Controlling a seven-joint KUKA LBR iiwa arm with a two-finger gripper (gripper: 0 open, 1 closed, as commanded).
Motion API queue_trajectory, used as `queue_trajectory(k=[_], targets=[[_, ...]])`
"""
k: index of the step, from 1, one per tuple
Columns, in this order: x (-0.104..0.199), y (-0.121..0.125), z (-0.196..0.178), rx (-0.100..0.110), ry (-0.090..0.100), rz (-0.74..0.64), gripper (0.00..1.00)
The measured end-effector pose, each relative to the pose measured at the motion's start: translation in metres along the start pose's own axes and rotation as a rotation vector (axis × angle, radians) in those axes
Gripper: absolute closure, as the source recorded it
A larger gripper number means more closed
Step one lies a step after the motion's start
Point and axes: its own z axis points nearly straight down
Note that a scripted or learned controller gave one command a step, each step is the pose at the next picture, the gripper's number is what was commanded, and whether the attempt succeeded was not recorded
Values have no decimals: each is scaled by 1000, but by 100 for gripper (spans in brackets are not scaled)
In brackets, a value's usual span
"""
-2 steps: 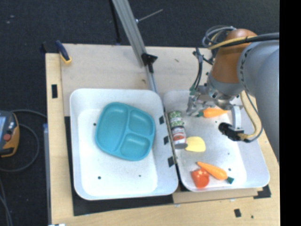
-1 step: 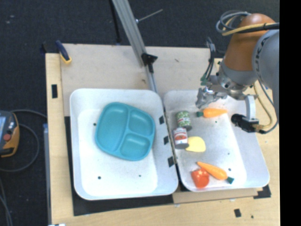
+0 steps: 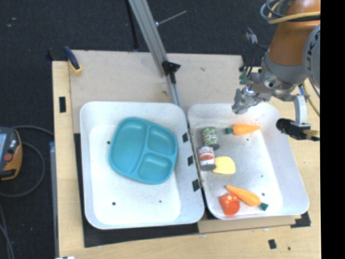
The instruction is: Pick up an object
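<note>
My gripper hangs over the far edge of the right bin, just above and left of an orange carrot. Nothing shows between its fingers. Further left in that bin lie a green-labelled can and a red-labelled can, with a yellow piece beside them. Near the front edge sit a second carrot and a red pepper.
The left bin holds a blue divided plate. A grey metal post slants up from between the bins at the back. A device with an orange casing sits off the bench at the far left.
</note>
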Motion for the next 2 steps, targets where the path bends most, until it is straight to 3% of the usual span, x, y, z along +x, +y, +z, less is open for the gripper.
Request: queue_trajectory(k=[2], targets=[[111, -28, -2, 5, 3, -6, 100]])
